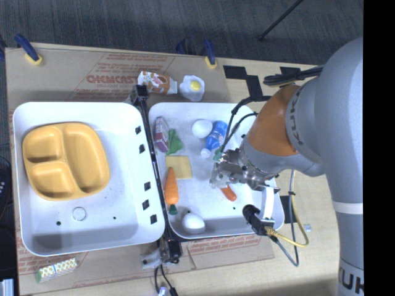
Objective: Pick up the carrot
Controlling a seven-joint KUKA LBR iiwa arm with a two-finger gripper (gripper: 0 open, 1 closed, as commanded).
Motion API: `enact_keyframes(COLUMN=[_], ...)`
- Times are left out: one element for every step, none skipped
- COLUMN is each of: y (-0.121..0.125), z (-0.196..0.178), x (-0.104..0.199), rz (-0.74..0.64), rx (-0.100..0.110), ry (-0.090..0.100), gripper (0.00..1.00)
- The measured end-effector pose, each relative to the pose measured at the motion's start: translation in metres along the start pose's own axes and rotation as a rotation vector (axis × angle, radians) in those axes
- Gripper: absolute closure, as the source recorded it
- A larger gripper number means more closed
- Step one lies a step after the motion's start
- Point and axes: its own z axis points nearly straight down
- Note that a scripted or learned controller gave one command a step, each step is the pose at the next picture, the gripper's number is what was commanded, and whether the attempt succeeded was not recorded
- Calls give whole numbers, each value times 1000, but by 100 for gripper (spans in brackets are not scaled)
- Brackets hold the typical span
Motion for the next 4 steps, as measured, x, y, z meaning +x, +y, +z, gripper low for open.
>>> enact_keyframes(y=[-21, 50, -38, -38], z=[38, 38, 39, 39], x=[-38, 2, 33, 32], rz=[-67, -14, -5, -4], rx=[-7, -7, -4, -6], ry=[-1, -2, -1, -3], gripper=[100, 100, 100, 0])
